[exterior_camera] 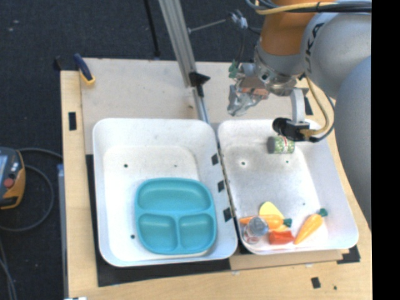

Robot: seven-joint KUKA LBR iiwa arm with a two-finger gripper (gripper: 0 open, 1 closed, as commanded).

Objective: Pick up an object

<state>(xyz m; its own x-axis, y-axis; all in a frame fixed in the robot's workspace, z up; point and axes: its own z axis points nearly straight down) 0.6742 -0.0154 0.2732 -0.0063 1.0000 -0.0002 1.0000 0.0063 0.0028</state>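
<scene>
**Gripper hangs over the right bin's far rim; objects sit below it**

Start at the near edge, operator. At about 5 o'clock in the camera view, the right bin (325, 186) holds a cluster in its near corner: a toy carrot (309, 227) lying tilted, a red piece (280, 236) just beside it, a yellow piece (270, 212) at the cluster's 12 o'clock side, and a small clear, roundish item (255, 229) touching the pile on its 9 o'clock side. You cannot tell exactly what that last one is.

At about 7 o'clock, the left bin (112, 142) carries a teal divided tray (175, 215) with three compartments, lying flat in the bin's near half.

Moving farther, a small greenish can-like object (281, 144) lies on the right bin's floor near its far wall, well apart from the near cluster.

Farther still, at roughly 1 o'clock, the gripper (240, 105) hangs over the far rim of the right bin, near the seam between the two bins. You cannot tell whether its fingers are spread or closed, and nothing is visible between them. The grey arm with its orange band (294, 11) rises behind it toward 2 o'clock.

A slanted metal post (181, 42) stands on the bench at 12 o'clock, beyond the left bin.
</scene>
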